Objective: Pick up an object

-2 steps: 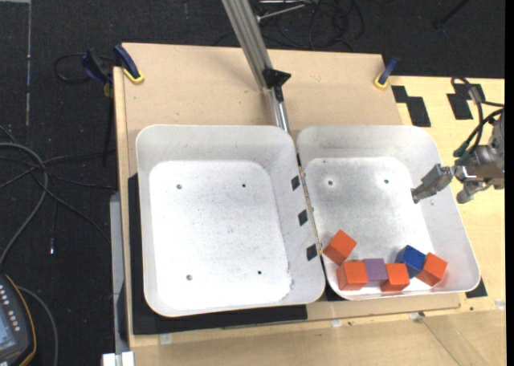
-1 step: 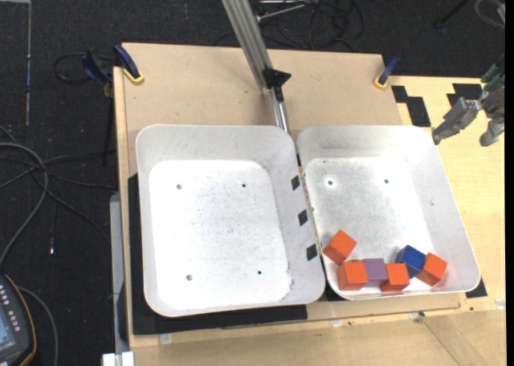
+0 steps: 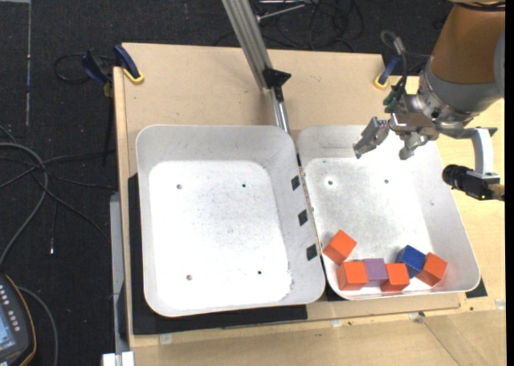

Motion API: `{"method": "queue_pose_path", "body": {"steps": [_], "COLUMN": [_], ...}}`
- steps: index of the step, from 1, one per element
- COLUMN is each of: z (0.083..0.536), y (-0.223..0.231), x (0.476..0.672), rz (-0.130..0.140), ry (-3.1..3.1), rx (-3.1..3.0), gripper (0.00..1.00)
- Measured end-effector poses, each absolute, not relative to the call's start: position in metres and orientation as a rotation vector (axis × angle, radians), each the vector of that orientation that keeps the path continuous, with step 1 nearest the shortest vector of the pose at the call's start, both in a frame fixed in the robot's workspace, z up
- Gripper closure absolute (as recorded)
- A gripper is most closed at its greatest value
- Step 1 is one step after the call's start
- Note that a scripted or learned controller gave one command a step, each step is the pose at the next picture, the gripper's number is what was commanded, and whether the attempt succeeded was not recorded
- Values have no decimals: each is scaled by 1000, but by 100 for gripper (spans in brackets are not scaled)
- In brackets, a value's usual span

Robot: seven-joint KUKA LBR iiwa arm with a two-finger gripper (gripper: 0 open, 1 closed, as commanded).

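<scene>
Bench point(image 3: 201, 75) carries two white bins; the right bin point(image 3: 377, 196) holds six blocks bunched along its near edge, an orange block point(image 3: 343, 245) standing freest. I'd drop straight over that one, well clear of its neighbours. The jaws point(image 3: 393, 141) hang spread and unladen above the bin's far end.

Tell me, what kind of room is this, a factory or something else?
Probably a robotics lab, not a factory. An arm hangs over two white bins, blocks lie in the right one, and loose cables trail over the dark floor around the clamped bench.
</scene>
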State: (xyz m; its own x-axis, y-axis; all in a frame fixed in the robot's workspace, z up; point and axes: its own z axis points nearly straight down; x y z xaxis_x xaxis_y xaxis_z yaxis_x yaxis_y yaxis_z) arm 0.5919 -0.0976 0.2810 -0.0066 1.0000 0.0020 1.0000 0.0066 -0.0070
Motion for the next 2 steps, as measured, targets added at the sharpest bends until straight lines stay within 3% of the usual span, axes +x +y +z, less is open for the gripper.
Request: {"method": "queue_pose_path", "body": {"steps": [1,2], "z": [221,180], "y": [-181,-200], "x": [558,580], "rz": [11,4], "ry": [-2209,-2218], "rx": [-2229,-2223], "gripper": [0,0]}}
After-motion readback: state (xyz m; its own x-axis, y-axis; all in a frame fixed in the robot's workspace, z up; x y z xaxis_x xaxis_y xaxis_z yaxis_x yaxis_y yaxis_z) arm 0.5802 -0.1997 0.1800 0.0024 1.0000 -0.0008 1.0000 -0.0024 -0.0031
